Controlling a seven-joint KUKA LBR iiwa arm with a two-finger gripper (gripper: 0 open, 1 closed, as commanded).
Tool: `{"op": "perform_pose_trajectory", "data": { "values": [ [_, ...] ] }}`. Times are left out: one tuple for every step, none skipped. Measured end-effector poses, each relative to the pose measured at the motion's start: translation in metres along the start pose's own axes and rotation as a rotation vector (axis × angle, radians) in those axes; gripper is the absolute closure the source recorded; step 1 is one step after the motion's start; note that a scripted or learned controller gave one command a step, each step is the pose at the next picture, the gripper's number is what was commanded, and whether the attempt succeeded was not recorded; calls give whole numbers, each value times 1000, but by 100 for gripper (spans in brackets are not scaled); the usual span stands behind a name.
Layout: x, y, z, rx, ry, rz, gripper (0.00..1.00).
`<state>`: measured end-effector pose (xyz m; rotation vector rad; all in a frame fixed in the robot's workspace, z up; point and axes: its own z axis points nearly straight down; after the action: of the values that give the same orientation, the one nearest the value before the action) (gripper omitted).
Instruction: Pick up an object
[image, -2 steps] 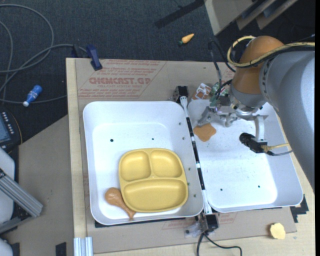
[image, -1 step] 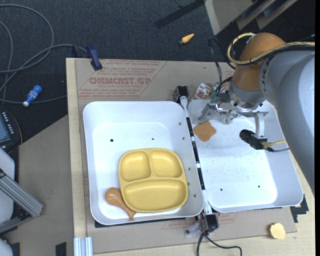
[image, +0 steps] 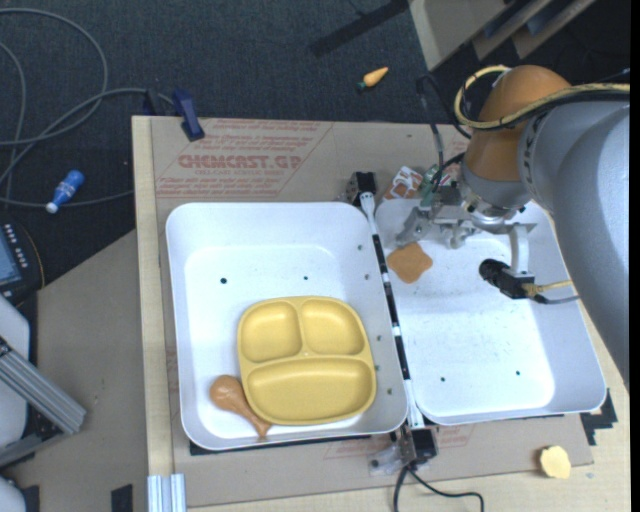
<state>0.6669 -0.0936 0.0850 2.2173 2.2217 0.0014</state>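
Observation:
A tan-orange, bread-like piece (image: 410, 263) lies in the right bin (image: 500, 370), close to its left wall near the back. My gripper (image: 437, 228) hangs just above and behind that piece, under the orange band of the arm (image: 505, 110). In the left bin (image: 200, 250) a yellow divided plate (image: 305, 358) lies flat. A brown toy drumstick (image: 237, 399) rests against the plate's front left edge.
A small red and white item (image: 405, 182) sits on the bench behind the right bin. A yellow chunk (image: 553, 461) lies on the bench at the front right. A blue clamp (image: 187, 113) grips the board's back left edge. Black cable plugs (image: 505, 278) hang beside the wrist.

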Motion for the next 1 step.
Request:
{"op": "perform_pose_trajectory", "data": {
  "values": [
    [-1,-15,0,5,1,2,0]
  ]
}}
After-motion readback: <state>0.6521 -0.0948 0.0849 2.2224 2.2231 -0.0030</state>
